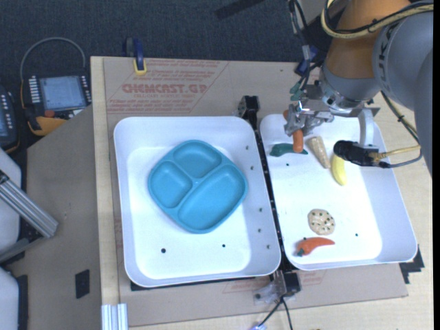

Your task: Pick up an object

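Orange and small, the carrot point(298, 141) lies at the far left corner of the right bin point(392, 205), and my jaws point(300, 124) sit right over it; I can't tell whether they are open, closed or gripping. I judge this the grasp step: next comes a firm close, then a straight lift. Room is tight here: the bin's rim and the divider to the left bin point(137, 184) lie just beside, a green piece point(280, 150) touches the carrot, and a cone point(319, 150) is near. Upward is free.
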